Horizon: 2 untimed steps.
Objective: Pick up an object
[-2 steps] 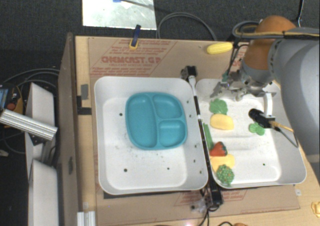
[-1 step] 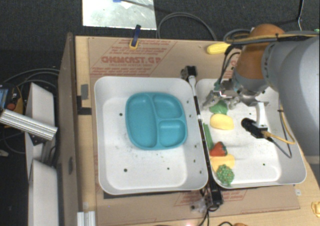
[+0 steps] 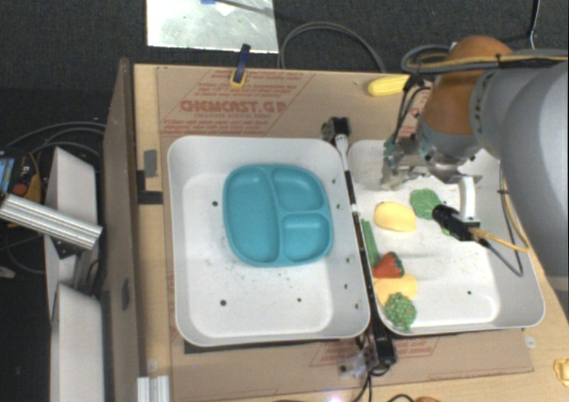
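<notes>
At the near edge of the right bin (image 3: 516,307), a bumpy green piece (image 3: 400,309) like a broccoli floret is seen by the bin's left wall. It is touched on its far side by a flat yellow piece (image 3: 396,288), and a small red piece (image 3: 388,264) is set against that one in turn. A thin green strip (image 3: 368,240) is laid along the same wall just beyond them.

Farther in, a rounded yellow piece (image 3: 395,216) like a lemon is found near the middle of the bin's left half, with a smooth green piece (image 3: 425,202) just beside it to the right and slightly beyond.

The left bin (image 3: 200,302) is occupied by a single thing: a blue sectioned plate (image 3: 277,213), laid flat near its middle, with three compartments.

The gripper (image 3: 396,176) is held over the far left corner of the right bin, just beyond the rounded yellow piece and apart from it. Whether it is spread or pressed together cannot be told, as its tip is blurred and seen from above.

Beyond the bins, a brown cardboard sheet (image 3: 231,107) with red lettering is spread on the bench, and a small yellow thing (image 3: 388,85) is seen at its far right edge.
</notes>
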Motion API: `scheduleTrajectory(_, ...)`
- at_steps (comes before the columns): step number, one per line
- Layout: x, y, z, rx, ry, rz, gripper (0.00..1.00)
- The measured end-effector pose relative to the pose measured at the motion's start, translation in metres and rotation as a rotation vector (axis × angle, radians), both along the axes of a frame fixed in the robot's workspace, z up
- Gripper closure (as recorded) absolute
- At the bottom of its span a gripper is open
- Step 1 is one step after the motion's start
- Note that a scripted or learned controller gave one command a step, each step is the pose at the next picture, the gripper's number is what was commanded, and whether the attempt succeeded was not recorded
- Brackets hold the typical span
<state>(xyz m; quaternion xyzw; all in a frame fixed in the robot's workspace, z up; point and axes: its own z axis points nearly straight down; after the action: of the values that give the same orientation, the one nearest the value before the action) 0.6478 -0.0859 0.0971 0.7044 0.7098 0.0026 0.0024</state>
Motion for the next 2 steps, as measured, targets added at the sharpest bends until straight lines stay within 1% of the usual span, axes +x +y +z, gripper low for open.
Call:
scheduleTrajectory(1,0.0,0.0,-0.001,0.0,0.001,0.0,0.0)
scheduleTrajectory(2,-0.022,-0.011,-0.013,-0.001,0.006,-0.007,0.0)
